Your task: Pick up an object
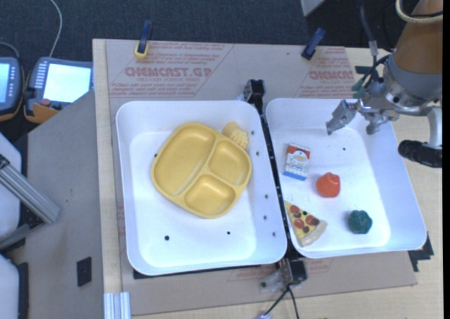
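My gripper (355,121) hangs over the far side of the right bin (394,170), its two fingers spread apart with nothing between them, so it is open. In that bin, nearer the camera, lie a small white, blue and red carton (297,161), a red tomato (328,185), a toy pizza slice (306,224) and a dark green lump (360,221). The carton is the closest of these to the gripper, below and to its left. None of them touches the fingers.
The left bin (140,226) holds a yellow divided plate (202,170) with a small yellow ridged piece (237,135) at its far edge. A black divider with clamps (254,90) runs between the bins. Screens (63,82) sit off the bench at far left.
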`<state>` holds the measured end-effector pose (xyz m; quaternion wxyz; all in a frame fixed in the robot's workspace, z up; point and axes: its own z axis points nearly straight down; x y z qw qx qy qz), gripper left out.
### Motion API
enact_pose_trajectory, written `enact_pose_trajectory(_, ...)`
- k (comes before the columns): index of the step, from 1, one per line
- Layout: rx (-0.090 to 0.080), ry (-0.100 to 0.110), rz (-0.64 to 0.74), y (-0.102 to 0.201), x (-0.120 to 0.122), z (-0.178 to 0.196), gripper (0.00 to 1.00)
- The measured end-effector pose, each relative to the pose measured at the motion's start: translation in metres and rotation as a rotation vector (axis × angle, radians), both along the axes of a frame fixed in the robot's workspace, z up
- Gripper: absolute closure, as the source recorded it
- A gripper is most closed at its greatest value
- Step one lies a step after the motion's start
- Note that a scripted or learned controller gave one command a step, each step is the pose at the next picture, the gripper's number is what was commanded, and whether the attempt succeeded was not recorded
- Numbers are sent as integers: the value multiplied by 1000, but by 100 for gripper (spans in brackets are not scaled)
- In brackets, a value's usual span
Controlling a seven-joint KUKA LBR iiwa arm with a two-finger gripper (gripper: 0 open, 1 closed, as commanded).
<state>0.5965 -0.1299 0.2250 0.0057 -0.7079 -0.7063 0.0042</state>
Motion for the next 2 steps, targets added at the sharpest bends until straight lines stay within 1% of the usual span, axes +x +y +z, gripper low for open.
enact_pose_trajectory(1, -2, -14, 3, 0, 3, 8, 0)
enact_pose_trajectory(2, 0, -6, 2, 4, 1, -56, 0)
